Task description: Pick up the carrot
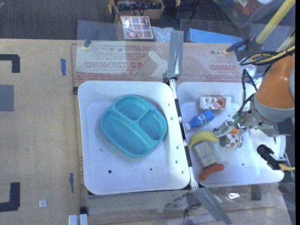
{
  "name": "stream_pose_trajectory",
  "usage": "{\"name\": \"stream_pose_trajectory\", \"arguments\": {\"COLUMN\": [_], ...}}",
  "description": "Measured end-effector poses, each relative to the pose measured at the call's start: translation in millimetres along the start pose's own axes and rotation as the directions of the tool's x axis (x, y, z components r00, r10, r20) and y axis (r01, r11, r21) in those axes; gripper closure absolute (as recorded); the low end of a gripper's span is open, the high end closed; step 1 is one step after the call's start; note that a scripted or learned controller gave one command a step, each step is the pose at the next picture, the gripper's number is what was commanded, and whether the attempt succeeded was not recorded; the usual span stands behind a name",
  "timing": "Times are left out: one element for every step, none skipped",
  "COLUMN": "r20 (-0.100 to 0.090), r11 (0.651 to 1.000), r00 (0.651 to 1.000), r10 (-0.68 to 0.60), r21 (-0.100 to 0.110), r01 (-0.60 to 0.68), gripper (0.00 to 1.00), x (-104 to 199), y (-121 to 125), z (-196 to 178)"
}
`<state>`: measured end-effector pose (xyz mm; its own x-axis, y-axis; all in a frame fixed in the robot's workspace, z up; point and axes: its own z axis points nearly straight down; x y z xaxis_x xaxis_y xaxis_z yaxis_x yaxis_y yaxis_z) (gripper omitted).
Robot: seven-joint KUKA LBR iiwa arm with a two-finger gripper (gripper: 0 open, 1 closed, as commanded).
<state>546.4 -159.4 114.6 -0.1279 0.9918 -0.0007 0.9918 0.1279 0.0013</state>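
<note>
The carrot [212, 171] is a short orange-red piece lying near the front edge of the right bin [243, 170], just below a speckled grey cylinder [205, 154]. My gripper [228, 129] hangs over the middle of the right bin, up and to the right of the carrot and well apart from it. Right under the gripper sits a small orange and white object [233, 140], and I cannot make out whether it is touched. Nothing is visibly held.
A yellow banana [205, 136], a blue bottle [201, 118] and a small white and orange carton [215, 102] lie in the right bin's left and back parts. The left bin [93, 172] holds a teal divided plate [134, 124].
</note>
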Motion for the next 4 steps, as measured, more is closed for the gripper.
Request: {"name": "stream_pose_trajectory", "arguments": {"r20": [-0.014,0.003,0.002,0.008], "r11": [0.997,0.957,0.92,0.919], "r00": [0.997,0.957,0.92,0.919], "r10": [0.078,-0.291,-0.393,-0.394], "r21": [0.0,-0.003,-0.002,-0.007], "r01": [-0.078,0.291,0.393,0.394], "gripper": [0.0,0.0,0.0,1.0], "x": [-57,-43,-52,-52], "y": [5,69,87,88], "z": [25,8,29,17]}}
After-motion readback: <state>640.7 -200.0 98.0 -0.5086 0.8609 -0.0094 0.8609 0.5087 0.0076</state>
